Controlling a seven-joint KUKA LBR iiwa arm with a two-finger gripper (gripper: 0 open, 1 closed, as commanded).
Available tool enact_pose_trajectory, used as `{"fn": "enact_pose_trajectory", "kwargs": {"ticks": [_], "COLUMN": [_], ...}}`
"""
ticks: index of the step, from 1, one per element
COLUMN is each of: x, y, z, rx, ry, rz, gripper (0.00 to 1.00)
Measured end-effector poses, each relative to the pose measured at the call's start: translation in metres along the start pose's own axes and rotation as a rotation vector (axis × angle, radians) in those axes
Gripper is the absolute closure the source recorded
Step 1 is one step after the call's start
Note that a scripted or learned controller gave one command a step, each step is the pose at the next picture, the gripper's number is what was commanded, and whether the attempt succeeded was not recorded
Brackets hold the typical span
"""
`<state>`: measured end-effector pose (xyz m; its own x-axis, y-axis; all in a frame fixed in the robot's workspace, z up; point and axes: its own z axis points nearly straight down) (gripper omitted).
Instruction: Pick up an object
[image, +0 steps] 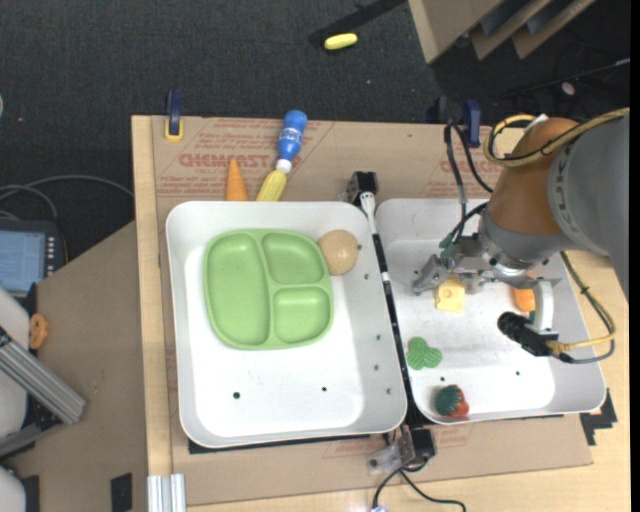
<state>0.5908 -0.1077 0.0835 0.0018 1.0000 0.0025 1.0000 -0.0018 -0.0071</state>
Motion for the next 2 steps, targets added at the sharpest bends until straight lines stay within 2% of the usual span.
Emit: {"fn": "enact_pose_trajectory", "kwargs": {"ticks": [1, 2], "x": [-0.001, 0.069], "y": [0.003, -0.007], "z": [-0.012, -0.107], "rx": [-0.008, -0.016], "ry": [-0.003, -0.001], "rz": [0.000, -0.009], "gripper": [1.00, 1.00]}}
